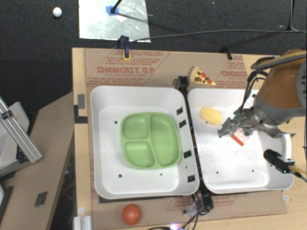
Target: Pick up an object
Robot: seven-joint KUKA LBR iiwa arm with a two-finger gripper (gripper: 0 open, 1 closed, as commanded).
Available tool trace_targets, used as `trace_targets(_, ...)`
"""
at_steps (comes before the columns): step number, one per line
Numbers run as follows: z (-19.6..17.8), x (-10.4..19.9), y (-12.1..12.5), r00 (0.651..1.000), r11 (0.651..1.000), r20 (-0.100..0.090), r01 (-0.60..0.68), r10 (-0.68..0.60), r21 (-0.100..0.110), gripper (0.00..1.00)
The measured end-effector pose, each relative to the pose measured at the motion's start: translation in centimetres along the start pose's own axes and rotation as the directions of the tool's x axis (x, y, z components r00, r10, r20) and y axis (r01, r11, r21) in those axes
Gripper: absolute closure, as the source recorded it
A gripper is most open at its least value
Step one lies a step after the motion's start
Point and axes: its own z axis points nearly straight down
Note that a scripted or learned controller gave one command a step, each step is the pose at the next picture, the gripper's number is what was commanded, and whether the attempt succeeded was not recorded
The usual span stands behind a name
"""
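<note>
Far off to the left, a small white ball (57, 12) lies on the dark floor beyond the counter (144, 68). To its right is a crinkled silver sheet (113, 13), and a blue clamp (124, 44) grips the counter's far edge. The left bin (103, 176) holds a pale green divided plate (150, 140) lying flat at about its middle, with three compartments facing up. On the counter's near edge, just outside this bin's near rim, sits a red ball (131, 214). A toy pizza slice (202, 76) rests on the counter on the far side, just beyond where the two bins meet. In the right bin (240, 176), a yellow rounded lump (211, 115) lies towards the far left part of the floor. Just right of it, the end effector (233, 127) hangs low over the middle of the bin, carried by the grey and orange arm (283, 90) that comes in from the right. A small red and white item (238, 139) shows at the end effector's near side, right against it. From this slant I cannot tell whether the item is gripped or merely lies under it, nor whether the end effector is open or closed.
</note>
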Motion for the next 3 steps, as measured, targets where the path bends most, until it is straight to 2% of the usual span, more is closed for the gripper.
trace_targets(1, 4.5, 0.0, 0.8, 1.0, 1.0, 0.001, 0.0, 0.0, -0.001, 0.0)
trace_targets(2, 3.2, 0.0, 0.9, 1.0, 1.0, 0.002, -0.001, 0.001, -0.005, 1.0)
trace_targets(3, -1.2, -0.3, 1.4, 1.0, 1.0, 0.002, 0.002, -0.002, -0.008, 1.0)
